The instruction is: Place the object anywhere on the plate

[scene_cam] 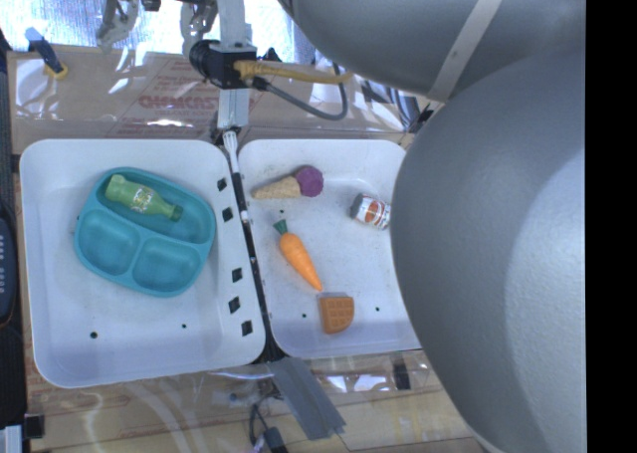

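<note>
Smooth matt grey arm casing [498, 242], glossy white plastic bins [60, 341] below the metal gripper [159, 13], teal plastic sectioned plate [149, 262] with slight sheen, shiny green plastic bottle [144, 197], matt orange plastic carrot [299, 257], crinkled clear film over the brown bench [119, 93].

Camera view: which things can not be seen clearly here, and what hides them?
- Right white bin: its right part is hidden behind the large grey robot arm.
- Small red and white can: label too small to read.
- Green bottle on the teal divided plate: label too small to read.
</note>
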Robot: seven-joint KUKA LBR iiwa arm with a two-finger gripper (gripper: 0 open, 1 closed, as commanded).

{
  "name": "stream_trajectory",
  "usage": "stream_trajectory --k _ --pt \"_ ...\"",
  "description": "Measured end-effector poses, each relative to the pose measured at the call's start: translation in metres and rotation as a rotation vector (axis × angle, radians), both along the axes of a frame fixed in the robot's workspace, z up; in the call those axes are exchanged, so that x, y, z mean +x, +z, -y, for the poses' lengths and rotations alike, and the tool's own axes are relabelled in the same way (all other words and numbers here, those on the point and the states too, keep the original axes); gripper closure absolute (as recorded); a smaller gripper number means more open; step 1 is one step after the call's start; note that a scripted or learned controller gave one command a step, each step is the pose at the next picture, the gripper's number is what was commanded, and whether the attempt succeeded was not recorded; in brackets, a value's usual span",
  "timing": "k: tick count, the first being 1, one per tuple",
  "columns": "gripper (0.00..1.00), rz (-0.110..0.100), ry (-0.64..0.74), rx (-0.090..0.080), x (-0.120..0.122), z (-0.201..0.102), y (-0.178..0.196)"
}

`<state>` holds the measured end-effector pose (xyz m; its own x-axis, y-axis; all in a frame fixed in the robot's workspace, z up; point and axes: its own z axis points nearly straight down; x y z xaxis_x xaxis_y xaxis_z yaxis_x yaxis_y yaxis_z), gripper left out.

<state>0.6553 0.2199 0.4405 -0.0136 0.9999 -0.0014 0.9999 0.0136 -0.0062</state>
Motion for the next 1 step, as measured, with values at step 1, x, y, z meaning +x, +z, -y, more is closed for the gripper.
stream_trajectory --k 1 --pt "0.00 0.000 0.000 0.000 -0.0001 0.0000 0.0000"
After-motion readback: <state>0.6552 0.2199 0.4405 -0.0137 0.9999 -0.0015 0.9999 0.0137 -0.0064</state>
